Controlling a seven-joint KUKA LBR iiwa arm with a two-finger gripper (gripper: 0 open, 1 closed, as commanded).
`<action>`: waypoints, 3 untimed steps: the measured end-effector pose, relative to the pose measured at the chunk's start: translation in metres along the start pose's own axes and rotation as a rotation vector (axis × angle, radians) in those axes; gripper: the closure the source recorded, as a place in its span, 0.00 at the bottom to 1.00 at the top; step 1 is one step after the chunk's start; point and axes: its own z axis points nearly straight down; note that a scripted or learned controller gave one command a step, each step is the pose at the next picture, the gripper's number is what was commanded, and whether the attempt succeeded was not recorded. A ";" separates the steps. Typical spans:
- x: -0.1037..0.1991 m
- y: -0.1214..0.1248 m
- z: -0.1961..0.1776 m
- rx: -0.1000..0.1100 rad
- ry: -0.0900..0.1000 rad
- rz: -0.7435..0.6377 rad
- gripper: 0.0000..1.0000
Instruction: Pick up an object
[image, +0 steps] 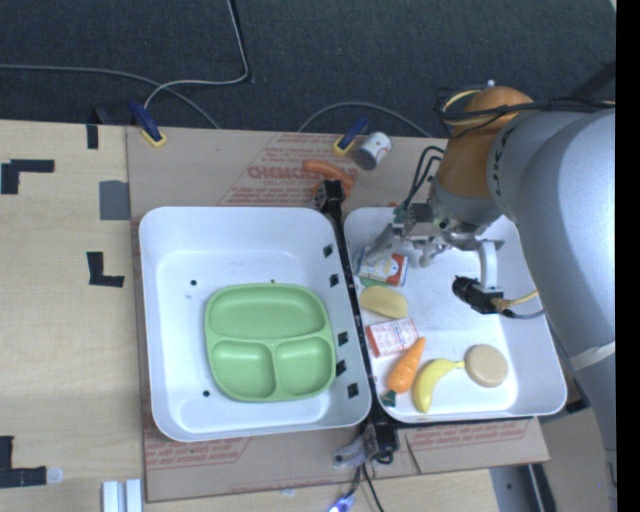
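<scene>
Claw (392, 243) hung low over the carton (385, 268) in the right bin (535, 335); honestly couldn't tell whether it was clamped.

Even, bright overhead light, soft shadows, mild glare on white bins (160, 300), slight blur.

Arm low over my right side.
I saw the grey arm reach in from the right, orange band up, gripper (392, 252) pointing down-left.
</scene>
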 end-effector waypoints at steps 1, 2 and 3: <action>0.004 -0.004 0.011 -0.013 0.004 -0.001 0.00; -0.006 -0.005 0.011 -0.015 0.007 -0.003 0.00; 0.004 0.018 0.012 -0.009 0.005 -0.003 0.00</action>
